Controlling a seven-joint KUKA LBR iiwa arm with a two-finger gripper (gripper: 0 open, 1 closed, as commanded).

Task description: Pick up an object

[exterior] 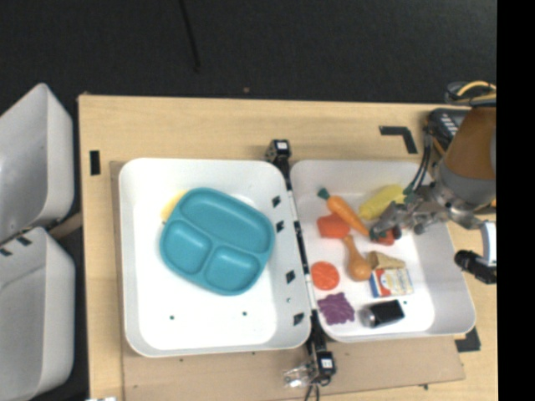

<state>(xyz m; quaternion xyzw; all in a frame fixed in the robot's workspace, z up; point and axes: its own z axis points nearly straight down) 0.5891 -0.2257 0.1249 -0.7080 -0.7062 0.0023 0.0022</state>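
My gripper [388,223] hangs low over the upper middle of the right bin [443,307], on the grey arm [468,153] that comes in from the right. Just below it a small red object [384,238] peeks out, partly hidden by the gripper. A yellow-green object [381,198] lies just above the gripper, and an orange carrot [343,210] lies to its left. A red-orange block [333,228] sits beneath the carrot. A tan pear-shaped piece [359,262] lies below the gripper.
The lower part of the right bin holds an orange disc [325,275], purple grapes [336,307], a black object [384,313] and a small white carton [391,282]. The left bin [142,307] holds a blue divided plate [218,241] over a yellow item [172,204].
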